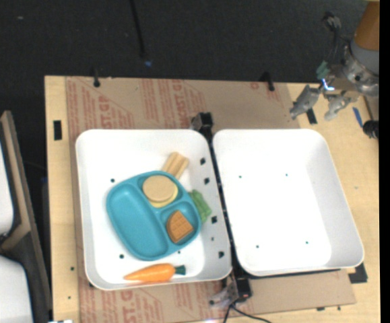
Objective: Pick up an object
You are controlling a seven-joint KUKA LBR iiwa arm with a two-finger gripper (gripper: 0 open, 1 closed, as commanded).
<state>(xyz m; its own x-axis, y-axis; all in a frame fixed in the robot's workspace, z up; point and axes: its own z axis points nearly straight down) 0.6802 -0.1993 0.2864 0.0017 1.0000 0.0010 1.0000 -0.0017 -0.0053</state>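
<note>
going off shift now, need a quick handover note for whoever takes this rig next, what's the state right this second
Gripper: up at the far right, above the bench beyond the right bin, fingers spread open, holding nothing.
Left bin: blue divided tray with a round cracker and a brown toast piece in its compartments; wooden block at the tray's far edge; green piece at its right; carrot along the near wall.
Done: nothing picked yet.
Left: move over the left bin, grasp one object, lift it.
</note>
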